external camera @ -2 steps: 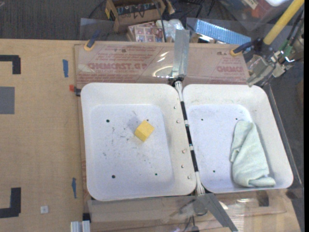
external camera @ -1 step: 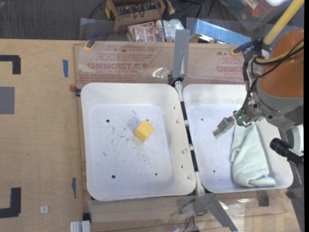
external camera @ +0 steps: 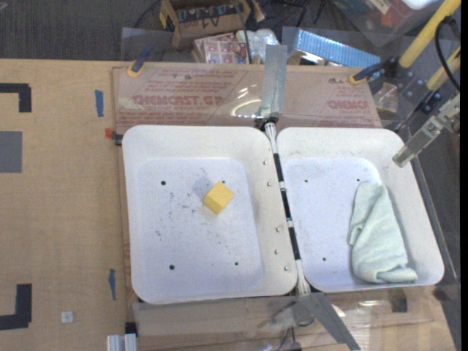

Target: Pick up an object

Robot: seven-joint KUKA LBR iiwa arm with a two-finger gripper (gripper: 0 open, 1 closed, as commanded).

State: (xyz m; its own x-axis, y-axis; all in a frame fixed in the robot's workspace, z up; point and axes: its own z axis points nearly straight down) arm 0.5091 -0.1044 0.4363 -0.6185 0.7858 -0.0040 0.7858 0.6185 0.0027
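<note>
Faintly, red print on clear panel (external camera: pixel 219 101) unreadable; fingers (external camera: pixel 406 154) state unclear.

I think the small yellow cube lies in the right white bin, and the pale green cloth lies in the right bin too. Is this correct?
Not quite. The camera view shows the small yellow cube in the left white bin. The pale green folded cloth does lie in the right white bin.

Finger: my gripper (external camera: pixel 412 149) ends in a thin, flat, pale grey metal strip, squared off at the tip.
Mount: the strip joins a boxy light-grey bracket with small dark fittings.
Cable: a black lead loops beside my upper part.
Detail: screws and markings are too blurred for me to read.
</note>
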